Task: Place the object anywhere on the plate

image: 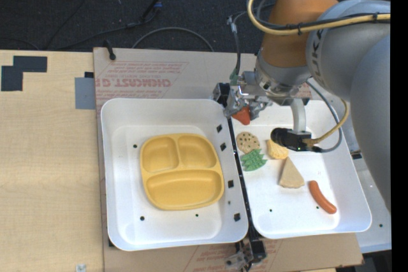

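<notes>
Red piece [241,116], the thing we take to be the object, sits pinched at the tips of the tool [246,104], which is clenched on it. From the camera above the table [44,169], we see it over the far left corner of the right bin [344,216], just beside the wall shared with the left bin [115,137]. It looks raised off the bin floor, though we cannot be sure how high.

Across that wall lies the plate [182,191], yellow with three compartments, all of them bare, near the middle of the left bin. We judge that the tool stands here because the shared wall is the last thing to pass. The piece is carried high enough to clear the rim, and the arm comes in from the right, so the way to the plate runs leftward and toward us.

Below the tool, the other items lie in the right bin: a cookie [247,141], a green leaf [253,160] touching it, a yellow chunk [276,150], a tan wedge [291,174] and a sausage [322,197] well apart near the bin's right side. None of them is on the path.

We reckon the carry is about half done. Since any spot on the plate will do, the release needs little aim. The main risk is the small piece slipping from so slight a grip.
</notes>
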You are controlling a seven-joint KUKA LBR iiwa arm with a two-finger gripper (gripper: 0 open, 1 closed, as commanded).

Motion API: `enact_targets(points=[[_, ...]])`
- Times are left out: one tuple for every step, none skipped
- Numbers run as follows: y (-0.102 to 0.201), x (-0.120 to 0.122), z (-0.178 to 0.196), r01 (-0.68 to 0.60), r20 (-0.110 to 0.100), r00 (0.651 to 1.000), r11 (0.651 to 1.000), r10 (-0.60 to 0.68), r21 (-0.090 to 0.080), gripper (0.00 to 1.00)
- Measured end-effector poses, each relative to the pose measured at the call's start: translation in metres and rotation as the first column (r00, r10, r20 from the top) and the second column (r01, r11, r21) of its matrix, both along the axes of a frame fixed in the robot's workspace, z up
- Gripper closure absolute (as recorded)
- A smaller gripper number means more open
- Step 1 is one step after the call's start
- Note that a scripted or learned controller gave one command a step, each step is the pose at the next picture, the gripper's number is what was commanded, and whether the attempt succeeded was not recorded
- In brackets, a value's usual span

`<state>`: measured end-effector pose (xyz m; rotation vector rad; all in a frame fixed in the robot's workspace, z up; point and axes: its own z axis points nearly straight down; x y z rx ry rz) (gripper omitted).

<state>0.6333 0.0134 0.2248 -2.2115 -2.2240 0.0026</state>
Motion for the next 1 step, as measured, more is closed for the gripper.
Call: enact_targets(points=[[0.0488,-0.0028,0.0085,0.000,0.003,1.000,1.000,0.000,-0.001,1.00]])
